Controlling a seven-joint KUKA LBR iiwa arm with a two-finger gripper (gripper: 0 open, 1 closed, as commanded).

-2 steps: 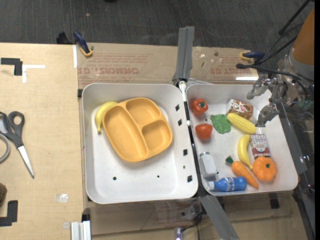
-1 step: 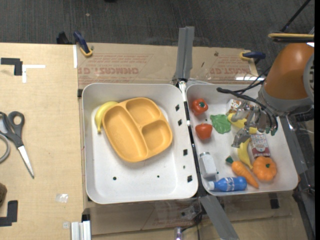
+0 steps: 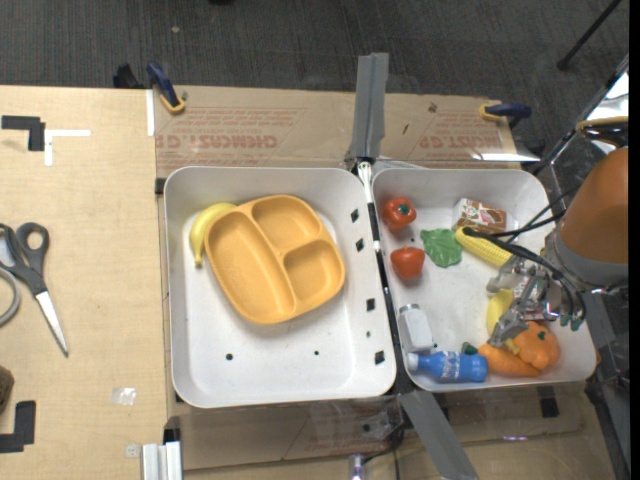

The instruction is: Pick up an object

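While the grey arm (image 3: 600,218) reaches in over the right bin (image 3: 440,183), its hand (image 3: 522,313) hangs low at that bin's near right corner, just above a yellow piece (image 3: 497,313) and an orange toy vegetable (image 3: 520,353). Whether the hand is wide or narrow I cannot tell, since wires and metal parts clutter it, and nothing is plainly seen in its grip.

Taking the right bin as the landmark: a small tomato (image 3: 399,212) with a green top sits near its far left wall, and a second red piece (image 3: 407,261) lies just nearer than that. A green leafy toy (image 3: 441,247) is near the bin's middle, touching one end of a corn cob (image 3: 484,246). A small printed packet (image 3: 482,215) lies beyond the cob. At the near wall a blue bottle (image 3: 452,367) lies on its side, with a grey-white object (image 3: 415,326) just beyond it.

Left of that bin, the left bin (image 3: 200,368) holds a yellow divided plate (image 3: 275,258), a banana (image 3: 204,227) tucked against its far left rim. Scissors (image 3: 38,278) lie on the worktop (image 3: 80,368), well to the left.
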